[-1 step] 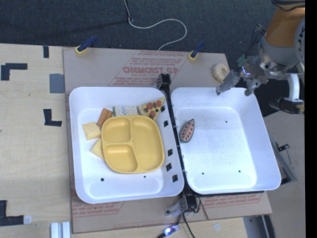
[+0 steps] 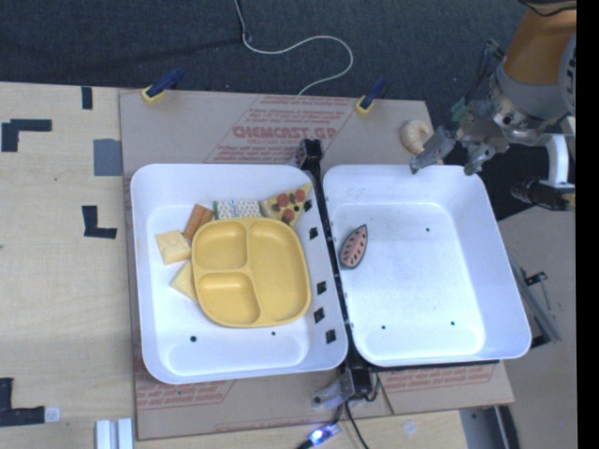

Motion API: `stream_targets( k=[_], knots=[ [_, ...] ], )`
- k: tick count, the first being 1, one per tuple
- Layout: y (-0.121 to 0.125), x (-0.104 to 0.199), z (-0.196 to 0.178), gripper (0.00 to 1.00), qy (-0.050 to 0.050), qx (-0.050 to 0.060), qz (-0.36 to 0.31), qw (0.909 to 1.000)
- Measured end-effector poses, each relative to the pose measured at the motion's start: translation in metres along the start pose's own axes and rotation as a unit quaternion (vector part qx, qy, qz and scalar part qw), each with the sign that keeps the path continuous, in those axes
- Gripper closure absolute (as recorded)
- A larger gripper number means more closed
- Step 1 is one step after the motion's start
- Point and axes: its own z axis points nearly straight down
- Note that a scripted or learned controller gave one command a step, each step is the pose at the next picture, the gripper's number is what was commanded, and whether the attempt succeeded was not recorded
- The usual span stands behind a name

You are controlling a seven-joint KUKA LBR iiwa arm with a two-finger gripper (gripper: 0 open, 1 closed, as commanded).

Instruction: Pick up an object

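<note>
The left bin, whose front rim comes closest to the viewer, holds a yellow divided plate with three compartments, lying flat and taking up most of the bin's middle. Tucked along the plate's far and left edges are several small pieces: a pale yellow square touching a tan-orange block, a pale wedge half under the plate's left rim, and a row of patterned bits near the far wall (too small to name with any certainty). In the right bin a single pink, leaf-shaped object with dark speckles lies near the left wall, just beside the black clips joining the two bins. The gripper hangs above the right bin's far right corner, well apart from the pink object, its two dark fingers spread with nothing between them. A small beige lump sits on the cardboard sheet just left of the gripper, outside the bin. A white cable loops across the dark floor beyond.
</note>
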Motion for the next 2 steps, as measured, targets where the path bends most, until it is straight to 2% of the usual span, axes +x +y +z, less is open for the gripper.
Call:
stream_targets(
  k=[1, 2],
  knots=[
    [0.003, -0.007, 0.060, 0.00, 0.000, 0.003, 0.000, 1.0000],
    [0.009, 0.000, 0.110, 0.00, 0.000, 0.002, 0.000, 1.0000]
  ],
)
